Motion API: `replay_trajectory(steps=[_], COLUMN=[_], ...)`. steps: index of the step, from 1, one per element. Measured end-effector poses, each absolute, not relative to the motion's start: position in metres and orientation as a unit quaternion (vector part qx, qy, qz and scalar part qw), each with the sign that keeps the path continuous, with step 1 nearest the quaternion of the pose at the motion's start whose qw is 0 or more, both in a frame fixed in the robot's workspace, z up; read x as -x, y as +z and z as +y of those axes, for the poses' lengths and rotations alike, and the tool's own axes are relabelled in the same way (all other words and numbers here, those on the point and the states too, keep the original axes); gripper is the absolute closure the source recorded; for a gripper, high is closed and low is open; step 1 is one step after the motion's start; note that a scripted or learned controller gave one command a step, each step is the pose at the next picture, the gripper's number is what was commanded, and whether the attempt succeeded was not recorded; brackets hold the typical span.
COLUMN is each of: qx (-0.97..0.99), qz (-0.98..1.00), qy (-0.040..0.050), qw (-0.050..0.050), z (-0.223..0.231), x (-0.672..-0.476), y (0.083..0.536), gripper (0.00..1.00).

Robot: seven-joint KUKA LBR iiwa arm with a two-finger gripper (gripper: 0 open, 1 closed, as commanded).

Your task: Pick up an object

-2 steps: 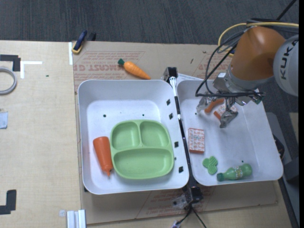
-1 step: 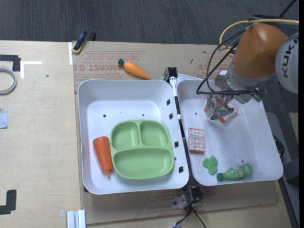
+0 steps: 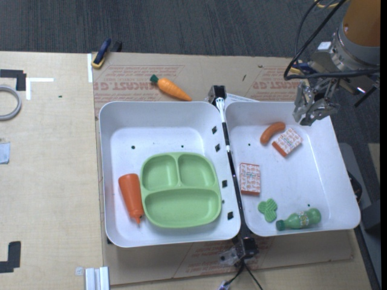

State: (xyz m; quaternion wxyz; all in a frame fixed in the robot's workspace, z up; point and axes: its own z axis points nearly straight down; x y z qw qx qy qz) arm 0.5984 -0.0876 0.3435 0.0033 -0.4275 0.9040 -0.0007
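Currently, the scene is being recorded as follows.

Arm: the grey arm with the orange band (image 3: 363, 11) is being extended in from the right, above the far right corner of the right bin.

Gripper: the two-finger metal gripper (image 3: 313, 110) is being held above the far edge of the right shallow white plastic bin (image 3: 338, 162); nothing is being gripped between its fingers. Jaw state: it cannot be told whether the jaws are apart or together.

Right bin contents: an orange sausage-shaped toy (image 3: 272, 132) is lying beside a small red-and-white patterned box (image 3: 287, 142), both near the gripper. A second red-and-white patterned box (image 3: 250, 178) is lying near the left wall. A green leafy toy piece (image 3: 267, 208) and a green plastic bottle (image 3: 299, 219) are lying at the near edge.

Left bin contents: the left shallow white plastic bin (image 3: 115, 125) is holding a green three-compartment plastic plate (image 3: 180, 190), with an orange cylindrical toy (image 3: 130, 196) lying just beside its left edge.

Outside the bins: an orange toy carrot with a green top (image 3: 170, 87) is lying on the brown cardboard sheet (image 3: 133, 80) beyond the left bin.
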Motion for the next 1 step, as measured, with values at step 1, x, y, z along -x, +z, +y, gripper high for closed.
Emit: replay_trajectory(steps=[1], qx=[0.562], qz=[0.827], qy=[0.0002], qw=[0.001], z=[-0.0633], x=[-0.4913], y=[0.2809], gripper=[1.0])
